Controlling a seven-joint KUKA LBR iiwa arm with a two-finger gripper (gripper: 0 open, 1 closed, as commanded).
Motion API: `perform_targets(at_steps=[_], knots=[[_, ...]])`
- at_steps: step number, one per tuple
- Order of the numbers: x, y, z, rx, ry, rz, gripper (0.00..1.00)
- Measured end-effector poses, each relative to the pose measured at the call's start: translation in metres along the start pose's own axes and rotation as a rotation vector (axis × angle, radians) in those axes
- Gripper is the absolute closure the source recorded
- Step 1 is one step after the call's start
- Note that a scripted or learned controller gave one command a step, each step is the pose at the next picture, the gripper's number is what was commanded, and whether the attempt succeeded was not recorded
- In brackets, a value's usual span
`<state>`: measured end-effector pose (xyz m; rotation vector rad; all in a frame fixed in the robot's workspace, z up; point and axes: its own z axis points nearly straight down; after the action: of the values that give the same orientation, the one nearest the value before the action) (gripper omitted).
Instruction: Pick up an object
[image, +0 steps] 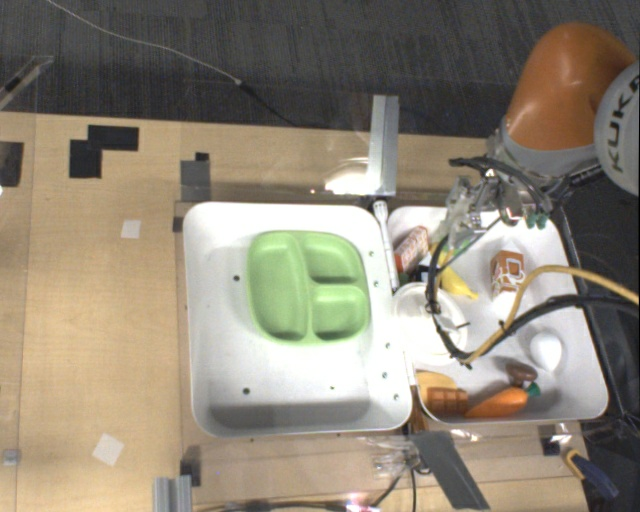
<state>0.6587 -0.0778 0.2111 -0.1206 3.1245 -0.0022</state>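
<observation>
Right bin (585, 395) crowded; jaws (462, 222) near top rim, state unreadable.

My bench (90, 330) looks like pale matt wood. Both bins (290, 405) are smooth white plastic with a slight sheen. Green tray (305, 285): matt moulded plastic. Carrot (497, 402) glossy plastic. My orange band (565, 85) is smooth, semi-gloss. Cables (520, 305) look rubbery. Post (384, 145) is brushed metal.
</observation>
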Motion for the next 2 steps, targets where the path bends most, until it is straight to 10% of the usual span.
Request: perform_targets(at_steps=[1,2], knots=[[0.04,-0.0266,0.0583,0.0,0.004,-0.192,1.0],[0.0395,-0.0249,0.0581,-0.002,0.004,-0.194,0.0]])
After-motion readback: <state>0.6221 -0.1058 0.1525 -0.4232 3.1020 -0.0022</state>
